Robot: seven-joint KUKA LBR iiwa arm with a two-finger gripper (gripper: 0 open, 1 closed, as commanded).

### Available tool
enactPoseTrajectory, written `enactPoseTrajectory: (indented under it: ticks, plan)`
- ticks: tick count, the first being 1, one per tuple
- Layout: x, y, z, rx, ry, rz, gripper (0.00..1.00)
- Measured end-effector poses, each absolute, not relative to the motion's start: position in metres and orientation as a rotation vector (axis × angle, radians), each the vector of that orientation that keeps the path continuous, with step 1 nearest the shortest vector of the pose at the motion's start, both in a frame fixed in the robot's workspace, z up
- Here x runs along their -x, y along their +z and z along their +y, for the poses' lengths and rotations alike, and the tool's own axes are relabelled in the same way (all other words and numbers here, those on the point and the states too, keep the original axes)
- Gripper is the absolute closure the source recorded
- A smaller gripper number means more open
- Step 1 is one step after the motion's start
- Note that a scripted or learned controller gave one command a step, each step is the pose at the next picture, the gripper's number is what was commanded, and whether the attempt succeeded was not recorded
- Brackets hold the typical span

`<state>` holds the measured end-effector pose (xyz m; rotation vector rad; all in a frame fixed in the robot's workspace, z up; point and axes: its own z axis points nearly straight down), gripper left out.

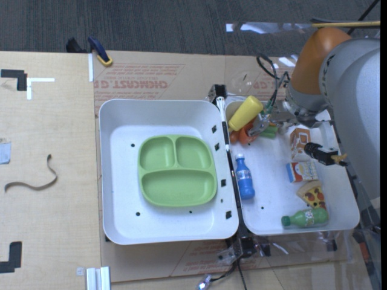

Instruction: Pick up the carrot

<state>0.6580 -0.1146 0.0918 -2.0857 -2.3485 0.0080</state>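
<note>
- The small orange plastic carrot [240, 136] lies in the upper left corner of the right-hand shallow white bin [338, 217], against the dividing wall, partly under a yellow plastic mustard bottle [245, 113] that leans across it.
- The end effector [264, 123] of the grey arm with the orange band [318, 50] sits low in that same corner, just right of the carrot and close against the yellow bottle.
- End effector state: cannot be told; the tip is tangled visually with the bottle and a green item [269, 130] beside it, and whether it has hold of anything cannot be told either.
- The carrot looks to be resting on the bin floor, not lifted.
- Judged progress: the approach is made; grasp unconfirmed; lift not yet done.
- Left to do: secure the carrot clear of the yellow bottle, then raise it.
- Elsewhere in the right bin: a blue plastic bottle [244, 177], a green plastic bottle [305, 217], a toy pizza slice [312, 195] and small printed cartons [300, 156].
- The left-hand white bin [115, 216] holds a green divided plate [178, 170], untouched.
</note>
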Motion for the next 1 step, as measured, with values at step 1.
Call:
enactPoseTrajectory:
  ticks: [1]
  plan:
    - [-0.6262, 0.2838, -0.0864, 1.825, 0.004, -2.56, 0.0]
